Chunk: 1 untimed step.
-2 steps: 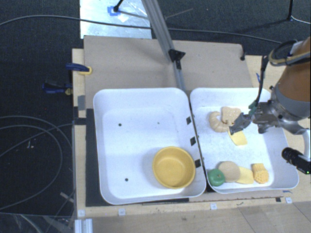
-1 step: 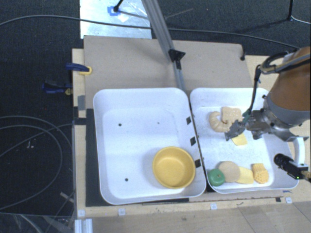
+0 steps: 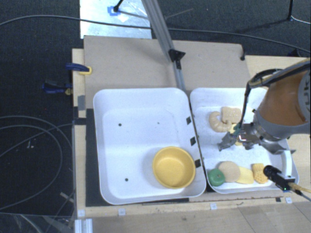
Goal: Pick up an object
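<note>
Now pincer (image 3: 229, 142) low over right bin (image 3: 204, 130), beside pale toy (image 3: 223, 119).

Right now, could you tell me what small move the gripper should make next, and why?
Probably lower straight down: the gripper hangs in the right bin, just below the beige pieces, with nothing visibly between its fingers.
</note>
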{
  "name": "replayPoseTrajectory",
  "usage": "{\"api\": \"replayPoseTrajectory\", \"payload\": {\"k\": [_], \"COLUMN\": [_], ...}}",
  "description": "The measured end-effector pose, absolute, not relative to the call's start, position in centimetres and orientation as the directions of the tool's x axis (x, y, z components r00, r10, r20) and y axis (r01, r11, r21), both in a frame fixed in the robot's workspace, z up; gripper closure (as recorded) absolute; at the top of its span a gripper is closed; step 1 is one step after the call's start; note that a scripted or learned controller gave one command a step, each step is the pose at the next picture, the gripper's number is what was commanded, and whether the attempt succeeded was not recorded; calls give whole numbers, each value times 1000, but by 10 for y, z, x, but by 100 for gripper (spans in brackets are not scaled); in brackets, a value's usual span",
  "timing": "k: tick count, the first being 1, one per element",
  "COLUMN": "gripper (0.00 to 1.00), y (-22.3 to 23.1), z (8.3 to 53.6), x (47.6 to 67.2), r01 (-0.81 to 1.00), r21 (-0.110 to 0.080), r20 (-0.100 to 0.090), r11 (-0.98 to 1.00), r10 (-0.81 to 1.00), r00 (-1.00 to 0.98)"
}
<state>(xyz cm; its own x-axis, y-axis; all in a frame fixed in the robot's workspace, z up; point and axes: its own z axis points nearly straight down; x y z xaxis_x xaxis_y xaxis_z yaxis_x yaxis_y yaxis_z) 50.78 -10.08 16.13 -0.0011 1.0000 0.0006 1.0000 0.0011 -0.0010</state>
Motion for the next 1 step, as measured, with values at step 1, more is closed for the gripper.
{"api": "replayPoseTrajectory", "payload": {"k": [1], "gripper": [0], "y": [-97], "z": [120], "x": [506], "r01": [1000], "r21": [0], "r20": [0], "r11": [1], "r10": [1000], "r00": [-1]}}
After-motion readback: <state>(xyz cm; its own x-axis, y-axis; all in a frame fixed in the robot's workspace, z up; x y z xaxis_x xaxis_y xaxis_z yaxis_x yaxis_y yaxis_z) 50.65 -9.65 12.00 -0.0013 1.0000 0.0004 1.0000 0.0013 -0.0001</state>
